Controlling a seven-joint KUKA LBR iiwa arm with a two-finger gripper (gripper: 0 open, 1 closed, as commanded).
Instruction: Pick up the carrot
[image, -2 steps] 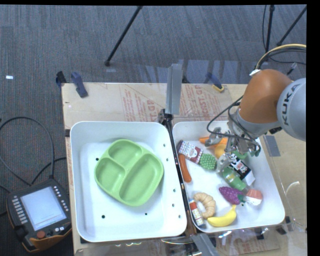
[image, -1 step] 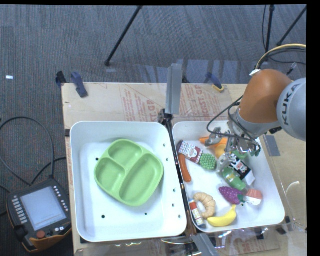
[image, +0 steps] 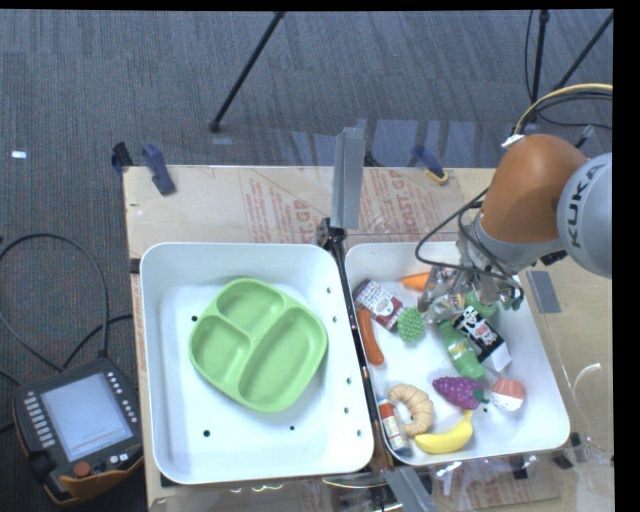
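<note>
Closing in over the right bin (image: 556, 400), gripper (image: 452, 290) low among the toys, its grip impossible to tell, carrot (image: 416, 281) just to its left, calling for a small sideways shift before any squeeze.

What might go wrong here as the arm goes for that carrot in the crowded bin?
1. The carrot lies partly under the gripper, near the bin's back wall, so a clean grasp looks hard.
2. The spiky green ball and the small red packet sit close by; the gripper might knock or grab one instead.
3. The orange sausage-like toy looks similar and could be mistaken for it.
</note>
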